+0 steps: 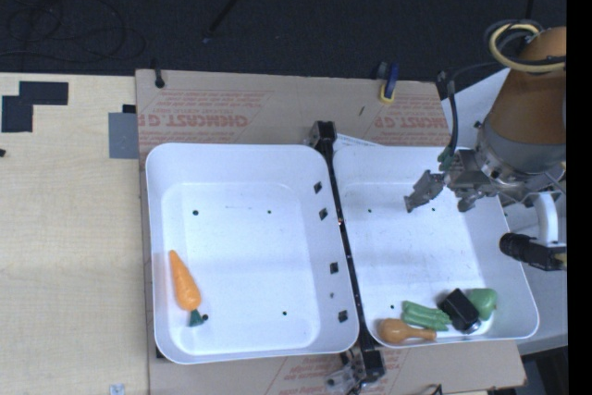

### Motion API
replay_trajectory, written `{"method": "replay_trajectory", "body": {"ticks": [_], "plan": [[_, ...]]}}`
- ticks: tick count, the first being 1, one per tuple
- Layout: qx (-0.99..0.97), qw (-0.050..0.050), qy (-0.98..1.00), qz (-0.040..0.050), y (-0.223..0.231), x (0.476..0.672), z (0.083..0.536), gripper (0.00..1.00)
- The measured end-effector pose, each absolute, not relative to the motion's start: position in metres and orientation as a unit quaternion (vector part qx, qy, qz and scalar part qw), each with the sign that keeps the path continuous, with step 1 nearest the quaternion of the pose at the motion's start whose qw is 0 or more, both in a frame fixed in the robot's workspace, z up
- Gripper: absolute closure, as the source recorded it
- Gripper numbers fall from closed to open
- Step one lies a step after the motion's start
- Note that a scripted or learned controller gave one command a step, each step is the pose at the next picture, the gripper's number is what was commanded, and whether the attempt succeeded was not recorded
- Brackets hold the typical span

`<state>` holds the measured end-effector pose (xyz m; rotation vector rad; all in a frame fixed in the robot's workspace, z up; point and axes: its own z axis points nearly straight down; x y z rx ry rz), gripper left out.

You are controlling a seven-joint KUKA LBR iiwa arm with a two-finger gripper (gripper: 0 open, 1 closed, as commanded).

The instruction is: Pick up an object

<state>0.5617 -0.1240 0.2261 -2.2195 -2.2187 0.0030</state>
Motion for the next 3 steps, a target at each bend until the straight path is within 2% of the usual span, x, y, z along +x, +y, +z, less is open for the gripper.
{"method": "replay_trajectory", "body": {"ticks": [1, 2, 3], "plan": [[-0.707, 0.002, -0.707, 0.0013, -0.125, 0.562, 0.236, 1.0], [-0.707, 0.002, -0.708, 0.0015, -0.118, 0.587, 0.178, 1.0], [-0.708, 0.001, -0.706, 0.001, -0.119, 0.587, 0.181, 0.0]]}}
